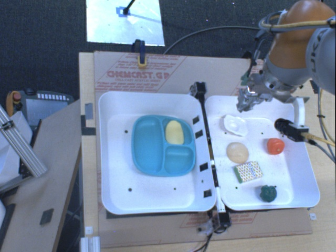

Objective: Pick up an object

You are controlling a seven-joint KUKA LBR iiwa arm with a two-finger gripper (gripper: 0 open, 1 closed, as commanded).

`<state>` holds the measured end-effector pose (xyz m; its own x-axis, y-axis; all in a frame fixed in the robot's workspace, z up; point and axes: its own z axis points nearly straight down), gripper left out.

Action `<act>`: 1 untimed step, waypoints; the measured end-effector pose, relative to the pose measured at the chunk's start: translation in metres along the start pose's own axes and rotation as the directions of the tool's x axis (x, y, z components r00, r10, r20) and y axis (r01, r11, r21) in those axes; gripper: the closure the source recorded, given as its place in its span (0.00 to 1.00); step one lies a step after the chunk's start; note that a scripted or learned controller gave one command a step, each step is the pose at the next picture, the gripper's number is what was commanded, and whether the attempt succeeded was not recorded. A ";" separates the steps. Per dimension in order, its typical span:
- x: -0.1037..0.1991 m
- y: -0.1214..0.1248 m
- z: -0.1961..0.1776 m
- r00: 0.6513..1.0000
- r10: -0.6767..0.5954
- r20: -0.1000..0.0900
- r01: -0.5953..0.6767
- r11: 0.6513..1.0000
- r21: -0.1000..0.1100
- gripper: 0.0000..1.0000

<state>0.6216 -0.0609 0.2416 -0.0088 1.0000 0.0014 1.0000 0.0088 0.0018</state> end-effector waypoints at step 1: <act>0.054 -0.009 -0.005 1.000 -0.001 -0.001 0.001 1.000 0.001 1.00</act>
